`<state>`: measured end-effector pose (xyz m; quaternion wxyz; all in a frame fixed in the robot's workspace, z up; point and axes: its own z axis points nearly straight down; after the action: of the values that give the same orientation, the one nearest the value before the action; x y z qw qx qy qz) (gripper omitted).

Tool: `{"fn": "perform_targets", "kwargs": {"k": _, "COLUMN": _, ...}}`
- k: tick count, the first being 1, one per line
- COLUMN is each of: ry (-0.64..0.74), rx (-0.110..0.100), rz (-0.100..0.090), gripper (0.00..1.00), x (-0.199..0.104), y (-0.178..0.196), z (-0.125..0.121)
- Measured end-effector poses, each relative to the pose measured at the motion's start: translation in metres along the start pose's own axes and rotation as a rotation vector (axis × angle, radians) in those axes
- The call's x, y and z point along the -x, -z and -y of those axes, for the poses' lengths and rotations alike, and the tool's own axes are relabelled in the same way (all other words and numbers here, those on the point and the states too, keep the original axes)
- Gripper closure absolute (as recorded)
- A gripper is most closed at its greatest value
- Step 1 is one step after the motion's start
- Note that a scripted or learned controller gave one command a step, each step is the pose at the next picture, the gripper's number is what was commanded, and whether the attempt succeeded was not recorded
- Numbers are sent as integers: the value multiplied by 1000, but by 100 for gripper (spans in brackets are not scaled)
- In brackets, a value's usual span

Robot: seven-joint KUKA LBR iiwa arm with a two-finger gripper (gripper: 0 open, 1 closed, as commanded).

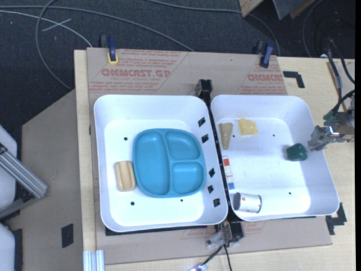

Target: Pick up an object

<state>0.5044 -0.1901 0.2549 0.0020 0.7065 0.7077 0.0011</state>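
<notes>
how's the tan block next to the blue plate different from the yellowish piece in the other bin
The tan block lies in the left bin, touching the blue divided plate; the yellow piece lies in the right bin, touching nothing. The block is longer and browner, the piece squarer and paler. Both lie flat.

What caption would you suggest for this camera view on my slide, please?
Gripper at the right bin's edge beside a green object; blue divided plate in the left bin.

pincer (322,135): small, grey metal | silver-and-dark fittings | thin dark cables trailing along the arm
</notes>
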Motion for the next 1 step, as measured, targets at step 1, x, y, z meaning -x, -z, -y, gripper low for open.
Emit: {"fn": "perform_targets", "kwargs": {"k": 1, "ry": 5, "rx": -2, "rz": -2, "gripper": 100, "x": -49, "y": 6, "z": -10}}
